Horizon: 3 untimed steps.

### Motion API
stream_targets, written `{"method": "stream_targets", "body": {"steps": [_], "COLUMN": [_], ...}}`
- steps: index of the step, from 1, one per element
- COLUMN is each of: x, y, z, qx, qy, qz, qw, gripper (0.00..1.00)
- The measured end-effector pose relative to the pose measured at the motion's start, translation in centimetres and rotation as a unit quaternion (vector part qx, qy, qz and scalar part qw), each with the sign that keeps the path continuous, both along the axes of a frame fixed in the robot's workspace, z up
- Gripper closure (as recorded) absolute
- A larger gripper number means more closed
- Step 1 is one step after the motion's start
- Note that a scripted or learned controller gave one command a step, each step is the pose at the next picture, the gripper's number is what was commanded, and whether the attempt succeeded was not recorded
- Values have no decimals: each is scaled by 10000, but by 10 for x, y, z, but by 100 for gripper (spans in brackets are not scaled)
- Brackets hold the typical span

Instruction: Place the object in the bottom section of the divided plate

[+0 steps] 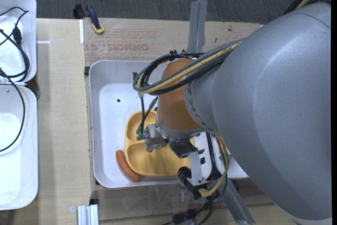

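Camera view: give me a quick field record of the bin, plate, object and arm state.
bin: white bin, holds the plate and the sausage
plate: yellow divided plate, largely hidden under the arm
object: orange-red hot dog sausage, lying on the bin floor against the plate's lower-left rim, not in any section
arm: orange band above the plate, cables looped round it
tool: over the plate; nothing seen held
task status: not done; sausage outside the plate
other: blue and yellow clamp on the bench, beyond the bin

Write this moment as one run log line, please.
arm: over right bin | gripper: above yellow divided plate | sausage: in bin, at plate's lower-left edge | placement: not yet done
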<state>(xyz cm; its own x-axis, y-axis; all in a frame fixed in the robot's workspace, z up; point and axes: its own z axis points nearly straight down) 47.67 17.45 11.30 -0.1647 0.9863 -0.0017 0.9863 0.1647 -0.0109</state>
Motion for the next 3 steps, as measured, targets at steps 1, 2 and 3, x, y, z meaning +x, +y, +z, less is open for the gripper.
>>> {"method": "stream_targets", "body": {"steps": [1, 2, 3], "x": [-2, 1, 0], "y": [-73, -117, -37], "z": [-21, 78, 62], "qx": [29, 3, -4], "qy": [9, -44, -33], "qz": [-31, -604, -1184], "qw": [10000, 9982, 9930], "gripper": [100, 100, 100]}}
